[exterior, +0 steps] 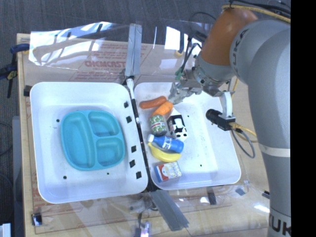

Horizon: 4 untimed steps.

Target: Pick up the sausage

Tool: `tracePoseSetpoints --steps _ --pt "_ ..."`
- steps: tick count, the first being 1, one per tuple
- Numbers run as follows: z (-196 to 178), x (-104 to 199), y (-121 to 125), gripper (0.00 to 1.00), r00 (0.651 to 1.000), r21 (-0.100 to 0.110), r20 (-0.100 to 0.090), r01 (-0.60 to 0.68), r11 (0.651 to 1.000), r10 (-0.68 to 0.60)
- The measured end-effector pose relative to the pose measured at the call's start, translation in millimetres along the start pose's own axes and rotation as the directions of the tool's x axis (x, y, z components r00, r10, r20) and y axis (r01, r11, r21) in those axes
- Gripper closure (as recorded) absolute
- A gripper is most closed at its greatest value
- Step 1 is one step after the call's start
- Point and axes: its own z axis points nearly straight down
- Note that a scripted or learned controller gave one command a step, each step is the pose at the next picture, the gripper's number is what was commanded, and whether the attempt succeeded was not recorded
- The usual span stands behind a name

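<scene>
At the near edge of the wooden tabletop [249, 174], two shallow white plastic bins sit side by side. The left bin [44, 181] carries a turquoise plastic plate with three compartments [92, 138], lying near its middle. The right bin [222, 167] holds a column of small things along its left wall. Nearest the bin's front edge lies a small white carton with red print [168, 171]. Just behind it rests a yellow plastic banana [164, 154], and a blue and white bottle lying on its side [169, 143] touches the banana's far side. Next comes a green patterned can [158, 125], with a black and white toy cow [176, 126] just beside it to the right. An orange carrot [162, 108] lies tilted just behind the can. The reddish-orange sausage [152, 102] lies near the far left corner of the right bin, close to the left wall and touching or just beside the carrot. The metal gripper [178, 94] of the grey arm with the orange band [224, 33] hangs low over the far part of the right bin, just right of the carrot's upper end. Whether its fingers are spread or closed cannot be told, and nothing is visible between them. A clear plastic sheet [98, 33] covers the far edge of the tabletop.
</scene>
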Motion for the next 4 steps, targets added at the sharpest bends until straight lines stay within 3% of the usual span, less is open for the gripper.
tracePoseSetpoints --steps 1,2,3,4 --pt "113 3 30 0.00 0.998 0.000 0.000 0.067 0.998 -0.067" --pt "113 32 18 0.00 0.994 0.000 0.000 0.111 0.994 -0.111" --pt "113 40 10 0.00 0.977 0.003 -0.001 0.212 0.977 -0.212" --pt "84 -45 31 0.00 0.996 -0.005 0.002 0.086 0.996 -0.086"
